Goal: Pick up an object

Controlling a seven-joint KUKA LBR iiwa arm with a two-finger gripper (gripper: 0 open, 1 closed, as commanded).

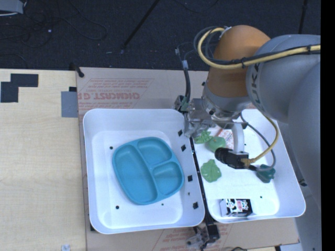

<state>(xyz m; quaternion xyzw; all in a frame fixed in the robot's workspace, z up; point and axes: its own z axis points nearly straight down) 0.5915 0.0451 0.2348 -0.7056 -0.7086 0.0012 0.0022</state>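
Just beside pincer (pixel 201 131), green piece (pixel 214 140)

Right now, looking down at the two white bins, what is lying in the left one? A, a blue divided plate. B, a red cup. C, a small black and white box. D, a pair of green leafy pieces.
A: the blue divided plate lies alone in the left bin, while the green pieces and the small box are in the right bin.

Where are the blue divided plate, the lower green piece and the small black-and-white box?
blue divided plate (pixel 147 169), camera view, middle ridge.
lower green piece (pixel 211 171), camera view, centre.
small black-and-white box (pixel 236 206), camera view, top face.
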